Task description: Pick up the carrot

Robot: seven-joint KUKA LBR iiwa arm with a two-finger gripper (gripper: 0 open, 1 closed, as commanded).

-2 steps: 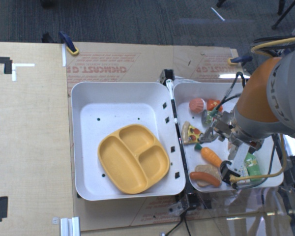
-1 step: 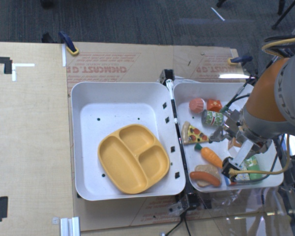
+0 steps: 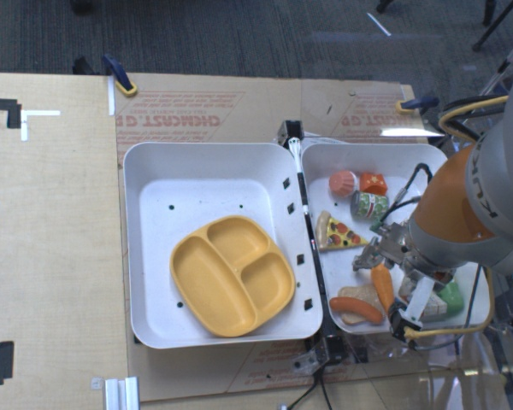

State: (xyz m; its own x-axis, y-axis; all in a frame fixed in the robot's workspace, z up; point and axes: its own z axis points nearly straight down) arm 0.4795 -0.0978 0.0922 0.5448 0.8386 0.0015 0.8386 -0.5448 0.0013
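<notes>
- Carrot [image 3: 382,285]: you find it in the right bin [image 3: 325,229], directly under the gripper [image 3: 393,272].
- Gripper: you cannot tell its opening or hold.

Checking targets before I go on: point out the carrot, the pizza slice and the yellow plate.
carrot [image 3: 382,285], camera view, middle of its orange body
pizza slice [image 3: 336,234], camera view, centre of the topping
yellow plate [image 3: 191,286], camera view, bare floor of its largest compartment

Grey arm [image 3: 496,178] — orange band, black cables
</notes>
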